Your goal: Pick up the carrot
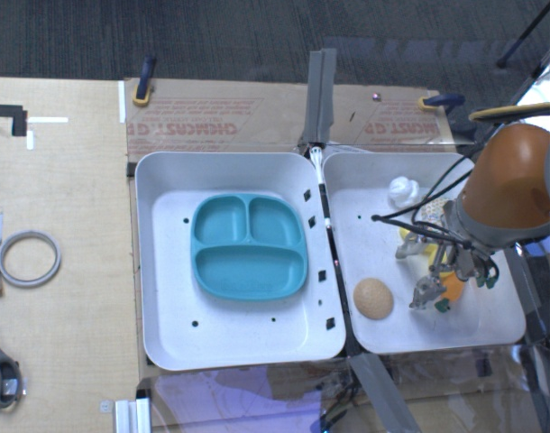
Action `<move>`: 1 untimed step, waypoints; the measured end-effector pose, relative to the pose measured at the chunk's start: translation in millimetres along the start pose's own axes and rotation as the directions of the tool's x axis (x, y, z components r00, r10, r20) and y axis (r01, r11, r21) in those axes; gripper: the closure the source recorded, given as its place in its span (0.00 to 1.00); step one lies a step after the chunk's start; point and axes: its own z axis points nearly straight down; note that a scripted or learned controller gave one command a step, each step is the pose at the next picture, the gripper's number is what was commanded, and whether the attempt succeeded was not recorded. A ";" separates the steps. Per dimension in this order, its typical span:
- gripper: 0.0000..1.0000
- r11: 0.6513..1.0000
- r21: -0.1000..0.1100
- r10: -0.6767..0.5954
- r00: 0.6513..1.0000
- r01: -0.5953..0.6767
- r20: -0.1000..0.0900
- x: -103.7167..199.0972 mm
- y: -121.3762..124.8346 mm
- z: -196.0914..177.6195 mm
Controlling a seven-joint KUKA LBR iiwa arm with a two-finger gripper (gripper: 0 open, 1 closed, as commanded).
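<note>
Gripper (435,285) is down in the right bin (491,327), right on the carrot (450,288), but whether it's spread or clamped, can't tell. Tan ball (374,298) sits just left; teal plate (250,246) in the left bin (162,269).

Dark grey carpet floor (212,21) at top. Light wood worktop (59,206) w/ cardboard sheet (221,120) clamped at back. Tape roll (27,258) + scissors (3,377) at left edge.

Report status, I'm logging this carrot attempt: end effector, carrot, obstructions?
End effector low in right bin, at the carrot. Grip unconfirmed. Tan round item close beside, to camera-left.
</note>
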 end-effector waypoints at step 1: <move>1.00 1.000 0.001 -0.004 1.000 0.004 0.003 -1.7 0.9 -9.2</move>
